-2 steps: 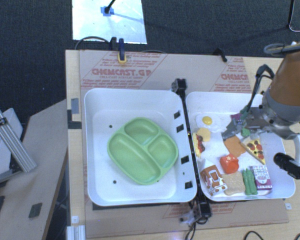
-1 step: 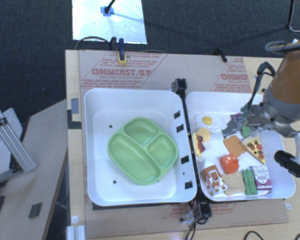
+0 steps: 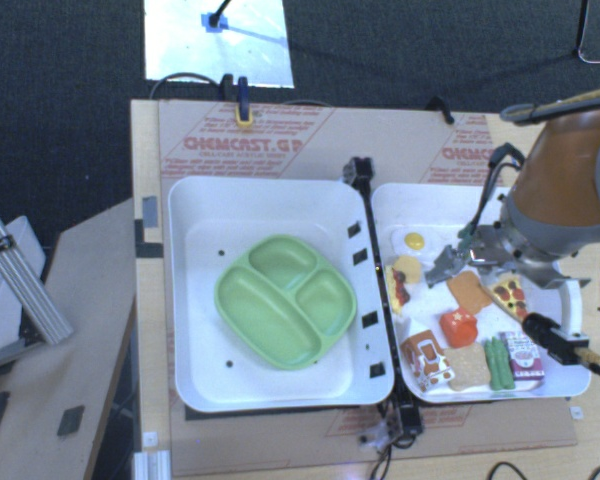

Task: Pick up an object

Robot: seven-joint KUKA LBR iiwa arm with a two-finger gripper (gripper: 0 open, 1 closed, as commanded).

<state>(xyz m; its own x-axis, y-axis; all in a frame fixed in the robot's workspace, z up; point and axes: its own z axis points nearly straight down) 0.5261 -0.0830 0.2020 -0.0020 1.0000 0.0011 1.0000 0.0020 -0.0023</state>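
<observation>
We look down at a slant from above, both white bins (image 3: 280, 193) in frame, arm (image 3: 570, 183) entering right.

Both bins, the left bin (image 3: 190, 268) and the right bin (image 3: 450, 208), look like smooth white plastic with a slight sheen. The green tray (image 3: 285, 303) is matt plastic, smooth and moulded. The bench top (image 3: 280, 143) looks like printed brown paper over board. The floor (image 3: 60, 48) is dark rough carpet. The arm (image 3: 570, 183) has glossy orange and grey casing.
</observation>
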